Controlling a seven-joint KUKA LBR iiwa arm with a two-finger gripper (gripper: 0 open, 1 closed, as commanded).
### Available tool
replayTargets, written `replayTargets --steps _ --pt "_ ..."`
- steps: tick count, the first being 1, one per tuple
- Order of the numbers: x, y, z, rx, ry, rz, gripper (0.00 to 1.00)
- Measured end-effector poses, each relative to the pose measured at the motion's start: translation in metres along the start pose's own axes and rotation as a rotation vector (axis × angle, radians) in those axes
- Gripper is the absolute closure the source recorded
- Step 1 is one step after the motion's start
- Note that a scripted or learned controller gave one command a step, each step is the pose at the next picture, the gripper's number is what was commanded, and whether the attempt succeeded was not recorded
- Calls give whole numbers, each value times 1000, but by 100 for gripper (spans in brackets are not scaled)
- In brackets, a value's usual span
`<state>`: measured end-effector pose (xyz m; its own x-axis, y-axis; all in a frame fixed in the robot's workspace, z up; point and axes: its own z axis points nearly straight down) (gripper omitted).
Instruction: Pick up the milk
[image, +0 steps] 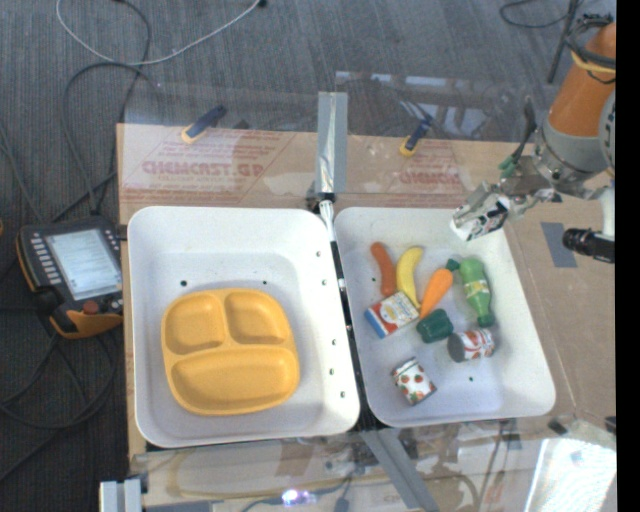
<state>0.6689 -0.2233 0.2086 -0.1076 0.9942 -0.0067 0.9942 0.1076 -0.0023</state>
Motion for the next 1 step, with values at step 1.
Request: replayTargets --steps 1 --pt "0 0 0 0 0 -1 0"
